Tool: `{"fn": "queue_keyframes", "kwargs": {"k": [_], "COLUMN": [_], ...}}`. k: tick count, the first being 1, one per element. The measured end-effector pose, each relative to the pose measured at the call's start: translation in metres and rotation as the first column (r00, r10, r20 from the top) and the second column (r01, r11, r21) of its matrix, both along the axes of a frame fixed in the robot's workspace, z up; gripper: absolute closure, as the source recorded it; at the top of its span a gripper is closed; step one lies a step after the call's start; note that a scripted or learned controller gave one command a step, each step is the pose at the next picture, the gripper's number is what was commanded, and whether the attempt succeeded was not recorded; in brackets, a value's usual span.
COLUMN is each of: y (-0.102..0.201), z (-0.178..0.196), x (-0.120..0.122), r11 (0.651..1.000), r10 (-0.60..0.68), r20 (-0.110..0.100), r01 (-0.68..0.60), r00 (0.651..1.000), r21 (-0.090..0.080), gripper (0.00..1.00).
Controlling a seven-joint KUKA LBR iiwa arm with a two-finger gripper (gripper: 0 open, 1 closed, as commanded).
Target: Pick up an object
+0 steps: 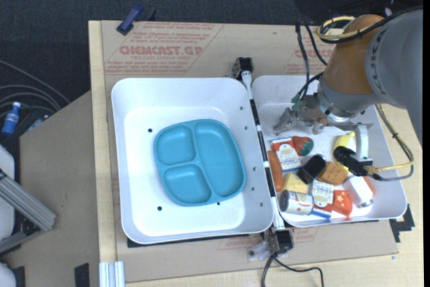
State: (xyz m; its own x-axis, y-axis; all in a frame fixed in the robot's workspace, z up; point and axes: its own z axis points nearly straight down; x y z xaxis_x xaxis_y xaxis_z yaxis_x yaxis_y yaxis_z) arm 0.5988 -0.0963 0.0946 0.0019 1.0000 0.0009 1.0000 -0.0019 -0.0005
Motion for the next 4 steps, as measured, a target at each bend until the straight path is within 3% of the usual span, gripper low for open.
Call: {"fn": "queue_keyframes", "kwargs": {"k": [1, 2, 3, 4], "y": [0.003, -0.006, -0.012, -0.001], "z": [-0.01, -0.01, -0.01, -0.01], "x": [0.03, -0.055, -0.065, -0.025], "r11": [1.0, 1.0, 1.0, 1.0], "r10": [0.002, 0.001, 0.001, 0.003], "r20": [0.001, -0.002, -0.003, 0.001], "r01": [-0.002, -0.001, -0.001, -0.003], "r00": [1.0, 1.0, 1.0, 1.0], "r21": [-0.001, 0.0, 0.001, -0.001], "gripper": [0.0, 0.0, 0.0, 0.0]}}
